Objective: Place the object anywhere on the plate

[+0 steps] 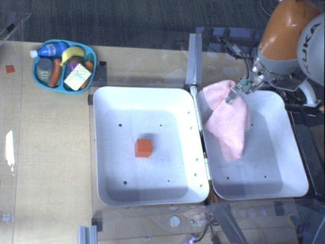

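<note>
So from the overhead camera, the task looks barely underway. The jaws [236, 94] are pinched shut on the upper edge of a pink cloth [229, 121], which hangs from them and drapes down over the right bin [284, 182], its lower end sagging toward the bin floor. That's the object as far as I can judge, and it's gripped but not delivered anywhere.

The only plate-like thing I can spot is the blue sectioned plate [36, 78] sitting way over at the far left corner of the worktop [45, 161], well apart from both bins. So the whole carry across and the release are still to do.

Contents-wise: the blue plate is already crowded with toy food, a blue bottle [51, 50], a banana [75, 52], what looks like a carrot [55, 74] and a speckled pale block [77, 77]. The left bin [117, 187] holds a single orange-red cube [143, 148] near its middle. Draping cloth over that pile could get messy, I'd guess.
</note>
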### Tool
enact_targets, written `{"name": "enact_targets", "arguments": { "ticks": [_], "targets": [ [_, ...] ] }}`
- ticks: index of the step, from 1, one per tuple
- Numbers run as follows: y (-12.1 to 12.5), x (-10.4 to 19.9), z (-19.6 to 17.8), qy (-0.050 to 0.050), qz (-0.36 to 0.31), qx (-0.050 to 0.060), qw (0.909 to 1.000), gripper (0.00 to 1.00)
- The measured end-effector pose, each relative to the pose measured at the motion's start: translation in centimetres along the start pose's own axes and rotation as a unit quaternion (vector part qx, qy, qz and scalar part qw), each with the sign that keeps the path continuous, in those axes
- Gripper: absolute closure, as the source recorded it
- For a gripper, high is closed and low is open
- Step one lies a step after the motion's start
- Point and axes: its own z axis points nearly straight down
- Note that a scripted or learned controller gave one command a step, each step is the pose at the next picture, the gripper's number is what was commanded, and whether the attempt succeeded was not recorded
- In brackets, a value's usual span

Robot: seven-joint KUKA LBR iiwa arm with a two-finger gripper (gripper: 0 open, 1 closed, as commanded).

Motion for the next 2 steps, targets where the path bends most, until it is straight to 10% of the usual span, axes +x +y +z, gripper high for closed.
{"name": "enact_targets", "arguments": {
  "ticks": [1,2],
  "targets": [
    [0.3,-0.2,-1.4,0.0,-0.001,0.0,1.0,1.0],
    [3.7,4.6,-0.7,0.001,-0.201,0.0,0.9795,1.0]
  ]
}}
